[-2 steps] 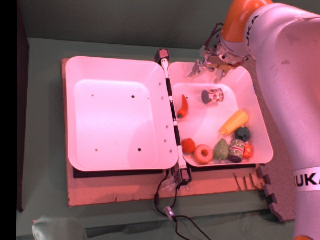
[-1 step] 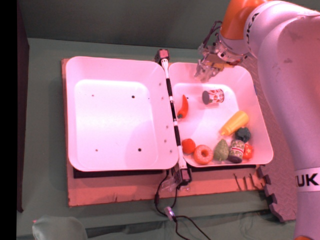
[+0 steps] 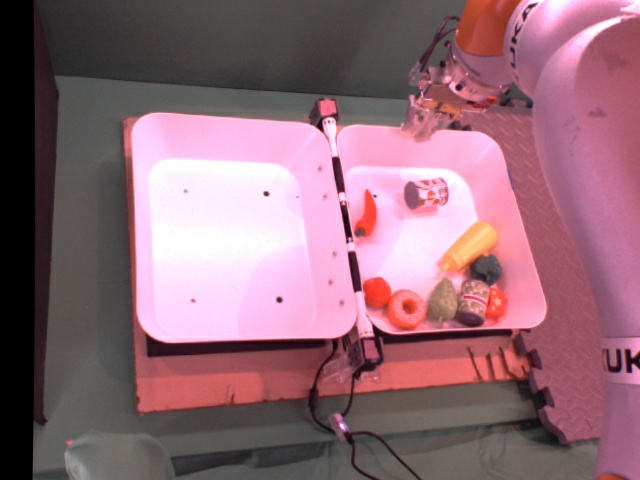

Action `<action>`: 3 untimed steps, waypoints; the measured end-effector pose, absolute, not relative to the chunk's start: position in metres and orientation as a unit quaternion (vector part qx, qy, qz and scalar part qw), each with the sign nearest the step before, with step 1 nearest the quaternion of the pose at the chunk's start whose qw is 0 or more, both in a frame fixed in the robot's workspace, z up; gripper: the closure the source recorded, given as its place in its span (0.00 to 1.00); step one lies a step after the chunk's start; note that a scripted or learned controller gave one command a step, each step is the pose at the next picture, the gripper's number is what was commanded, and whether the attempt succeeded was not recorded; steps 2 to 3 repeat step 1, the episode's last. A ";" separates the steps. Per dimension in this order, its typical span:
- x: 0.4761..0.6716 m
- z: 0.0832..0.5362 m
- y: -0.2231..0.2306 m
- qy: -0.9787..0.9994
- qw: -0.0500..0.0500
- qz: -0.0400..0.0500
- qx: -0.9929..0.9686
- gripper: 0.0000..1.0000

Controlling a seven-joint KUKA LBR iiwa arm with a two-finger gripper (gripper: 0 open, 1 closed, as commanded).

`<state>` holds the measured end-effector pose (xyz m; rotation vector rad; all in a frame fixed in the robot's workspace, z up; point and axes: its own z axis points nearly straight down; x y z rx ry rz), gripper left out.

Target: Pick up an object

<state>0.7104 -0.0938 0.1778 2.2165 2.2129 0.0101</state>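
Arm (image 3: 590, 138) enters from the right, orange band at top; gripper (image 3: 425, 118) hangs over the far rim of the right bin (image 3: 520, 238), near its back corner. Jaws too small and cluttered with wiring to read: cannot tell how far open they are, and nothing is seen between them. All objects lie in the right bin, apart from the jaws. Nearest is a small can (image 3: 427, 193) on its side, toward the bin's middle, below the gripper in view. A red chili pepper (image 3: 366, 214) lies close to the divider strip (image 3: 345, 228) between the bins. A yellow bottle (image 3: 467, 246) lies tilted toward the right wall. Along the near wall, a row: red tomato (image 3: 377, 291), ring doughnut (image 3: 407, 309) touching or just beside it, a green cone-like piece (image 3: 442, 301), a dark jar (image 3: 472, 302), a red-orange item (image 3: 495, 303) partly behind the jar, and a dark green lump (image 3: 487, 268) just above them. Left bin (image 3: 160, 218) is white with a few small dark holes in its floor. Both bins sit on a brown board (image 3: 220, 373) on the green bench (image 3: 90, 268); grey foam mat (image 3: 560, 368) at right, black cable (image 3: 345, 418) trailing off the near edge.
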 end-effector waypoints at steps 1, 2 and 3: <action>0.716 0.231 -0.103 0.706 0.005 0.003 0.708 1.00; 0.716 0.231 -0.103 0.706 0.005 0.003 0.708 1.00; 0.716 0.231 -0.103 0.706 0.005 0.003 0.708 1.00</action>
